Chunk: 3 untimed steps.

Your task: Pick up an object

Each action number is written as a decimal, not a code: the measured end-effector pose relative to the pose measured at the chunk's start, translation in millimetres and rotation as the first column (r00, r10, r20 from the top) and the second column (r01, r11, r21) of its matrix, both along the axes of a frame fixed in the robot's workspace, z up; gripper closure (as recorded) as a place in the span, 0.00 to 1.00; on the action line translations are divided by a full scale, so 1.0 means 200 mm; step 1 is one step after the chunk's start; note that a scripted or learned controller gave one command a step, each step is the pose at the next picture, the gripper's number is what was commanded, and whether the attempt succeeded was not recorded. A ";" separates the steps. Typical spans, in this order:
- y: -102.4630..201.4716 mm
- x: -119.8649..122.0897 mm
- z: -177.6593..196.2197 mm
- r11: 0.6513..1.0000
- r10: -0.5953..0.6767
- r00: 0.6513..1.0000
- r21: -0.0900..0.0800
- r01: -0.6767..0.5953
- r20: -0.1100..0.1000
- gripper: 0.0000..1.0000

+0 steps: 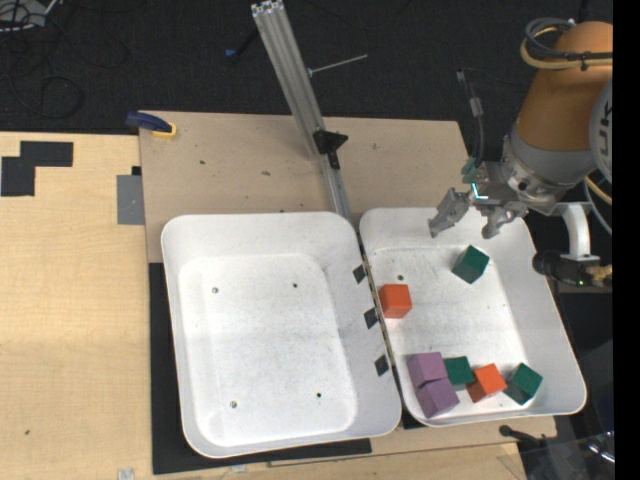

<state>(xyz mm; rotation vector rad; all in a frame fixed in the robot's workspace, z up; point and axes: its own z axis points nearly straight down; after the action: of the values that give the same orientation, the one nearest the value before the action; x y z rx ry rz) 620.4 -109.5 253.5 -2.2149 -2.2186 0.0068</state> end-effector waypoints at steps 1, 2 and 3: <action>0.00 0.00 0.01 1.000 -0.001 1.000 -0.001 0.001 0.005 0.00; 0.02 -0.03 -0.30 1.000 -0.001 1.000 0.000 0.001 -0.002 0.00; 0.04 -0.04 -0.62 1.000 -0.004 1.000 0.000 0.004 -0.002 0.00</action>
<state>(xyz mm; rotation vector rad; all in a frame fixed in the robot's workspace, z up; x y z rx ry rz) 612.4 -100.7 128.7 -2.2181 -2.2129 0.0093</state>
